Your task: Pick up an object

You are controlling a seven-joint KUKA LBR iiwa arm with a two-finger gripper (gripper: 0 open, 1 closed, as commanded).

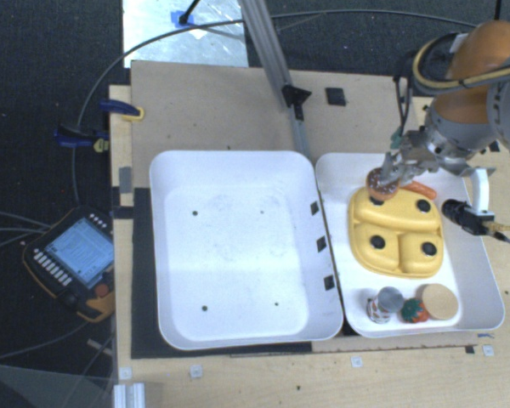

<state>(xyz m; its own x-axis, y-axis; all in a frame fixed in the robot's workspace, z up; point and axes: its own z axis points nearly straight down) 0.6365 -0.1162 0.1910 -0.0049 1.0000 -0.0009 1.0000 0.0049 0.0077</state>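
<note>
My gripper (391,175) reaches down into the right bin (493,300), at the far edge of a large yellow moulded object (397,235) with black dots. Right under the gripper tip lies a small brown round thing (379,186), and I cannot see whether it is gripped. An orange piece (422,190) sticks out just to the right of the gripper. Near the front of that bin lie a grey ball (390,297), a small metallic piece (375,311), a green and red item (413,311) and a tan disc (440,301).
The left bin (229,245) shows a bare white floor. A black cable and plug (461,215) hang off the arm over the right bin's right side. A slanted metal pole (268,41) rises behind the bins. A teach pendant (72,257) lies off the bench at left.
</note>
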